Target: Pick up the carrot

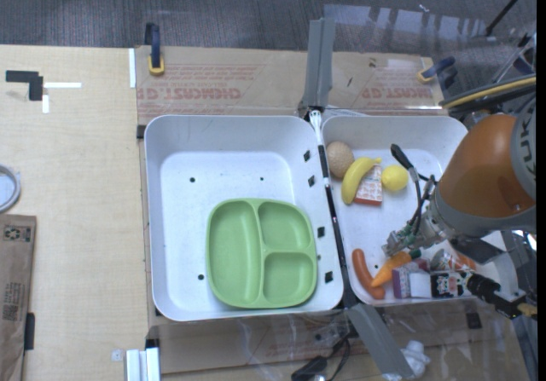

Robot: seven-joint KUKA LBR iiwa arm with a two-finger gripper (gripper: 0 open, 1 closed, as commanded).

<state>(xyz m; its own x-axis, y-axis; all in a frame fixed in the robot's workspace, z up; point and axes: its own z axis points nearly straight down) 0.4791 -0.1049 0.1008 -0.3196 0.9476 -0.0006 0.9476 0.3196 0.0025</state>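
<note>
The carrot [386, 274] is a small orange piece lying slantwise near the front of the right bin [444, 128]. It lies between a red-orange sausage [363, 268] on its left and some small packages [425, 283] on its right. My gripper [403, 244] hangs low over the bin, right above the carrot's upper right end and close to or touching it. The grey and orange arm [490, 175] reaches in from the right and hides the bin's right side.
A potato [339, 158], a banana [357, 177], a lemon [394, 178] and a small red-and-white carton [370, 191] sit at the back of the right bin. The left bin [171, 200] holds a green divided plate [261, 252].
</note>
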